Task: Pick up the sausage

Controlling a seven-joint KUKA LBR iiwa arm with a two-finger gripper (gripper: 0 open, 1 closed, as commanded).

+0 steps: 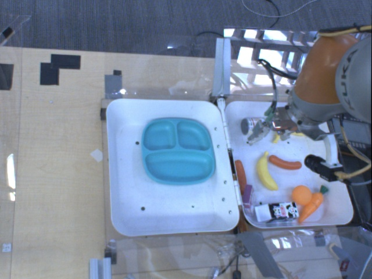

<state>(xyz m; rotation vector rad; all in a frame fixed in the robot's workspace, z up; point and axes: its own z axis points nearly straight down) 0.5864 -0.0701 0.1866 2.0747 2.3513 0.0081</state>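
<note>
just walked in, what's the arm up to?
The KUKA arm reaches in from the right over the right bin, its gripper hanging near the bin's back left corner. The sausage it is meant to pick lies loose mid-bin, beside a banana; a carrot and an orange sit nearer the front. The left bin holds a blue divided plate.

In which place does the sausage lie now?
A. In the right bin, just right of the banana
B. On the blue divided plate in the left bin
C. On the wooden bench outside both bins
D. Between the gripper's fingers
A: the sausage lies on the floor of the right bin, close beside the banana.
</note>
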